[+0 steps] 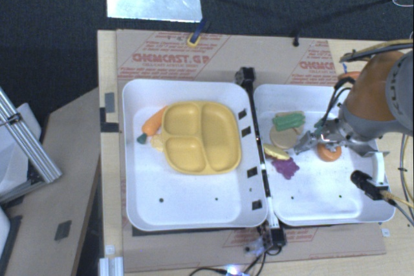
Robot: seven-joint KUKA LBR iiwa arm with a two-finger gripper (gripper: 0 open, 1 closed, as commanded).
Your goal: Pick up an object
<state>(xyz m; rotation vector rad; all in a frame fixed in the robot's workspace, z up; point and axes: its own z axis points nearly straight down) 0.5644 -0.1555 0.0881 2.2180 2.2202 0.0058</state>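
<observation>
Purple flat toy piece [285, 167] lies nearest, in right white bin [310, 213]. Gripper [309, 141] hovers beside tan round disc [284, 137] (jaw state: cannot tell). Risk: crowded items, fingers could nudge the green block [288, 120] and miss.

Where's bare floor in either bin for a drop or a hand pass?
Left bin: free strip along the near wall, below the yellow divided plate. The carrot crowds the plate's left edge. Right bin: open near half, below the purple piece. Crowded by the divider: green piece, tan disc, and the end effector.
</observation>
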